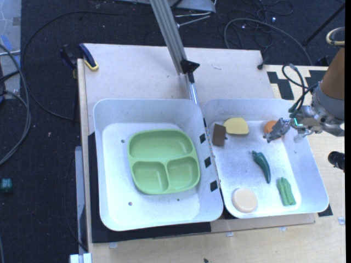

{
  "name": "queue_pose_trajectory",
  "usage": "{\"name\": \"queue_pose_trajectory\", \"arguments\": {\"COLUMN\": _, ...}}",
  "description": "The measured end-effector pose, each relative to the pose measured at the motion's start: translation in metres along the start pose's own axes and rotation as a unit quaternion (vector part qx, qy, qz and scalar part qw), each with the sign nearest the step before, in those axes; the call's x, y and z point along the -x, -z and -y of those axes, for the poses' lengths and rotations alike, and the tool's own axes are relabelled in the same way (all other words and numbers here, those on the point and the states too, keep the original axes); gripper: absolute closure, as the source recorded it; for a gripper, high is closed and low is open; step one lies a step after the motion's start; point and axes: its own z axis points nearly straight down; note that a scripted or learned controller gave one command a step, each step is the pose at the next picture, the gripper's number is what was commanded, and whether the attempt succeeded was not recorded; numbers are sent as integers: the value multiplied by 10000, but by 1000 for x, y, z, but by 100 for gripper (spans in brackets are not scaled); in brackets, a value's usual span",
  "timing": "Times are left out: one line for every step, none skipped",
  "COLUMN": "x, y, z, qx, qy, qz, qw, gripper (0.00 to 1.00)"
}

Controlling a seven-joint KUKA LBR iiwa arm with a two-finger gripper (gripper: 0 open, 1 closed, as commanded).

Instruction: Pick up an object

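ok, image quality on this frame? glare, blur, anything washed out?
Camera view: lighting even, shadows soft; the white right bin is bright but not blown out; the hand and orange item beside it look soft, details hard to read; the green tray is sharp.

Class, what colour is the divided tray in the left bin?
Light green; the divided tray shows clearly in the camera view.

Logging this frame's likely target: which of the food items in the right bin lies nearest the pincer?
The orange item, at the bin's far right, just beside the pincer. The yellow piece, dark green pepper, light green beans and cream disc lie farther off.
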Motion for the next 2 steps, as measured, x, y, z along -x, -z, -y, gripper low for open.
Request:
{"name": "queue_pose_trajectory", "arguments": {"x": 0, "y": 1, "z": 0, "qx": 9, "qy": 2, "qz": 2, "qw": 10000, "gripper": 0}}
{"name": "queue_pose_trajectory", "arguments": {"x": -8, "y": -48, "z": 5, "qx": -13, "qy": 0, "qz": -5, "qw": 10000, "gripper": 0}}
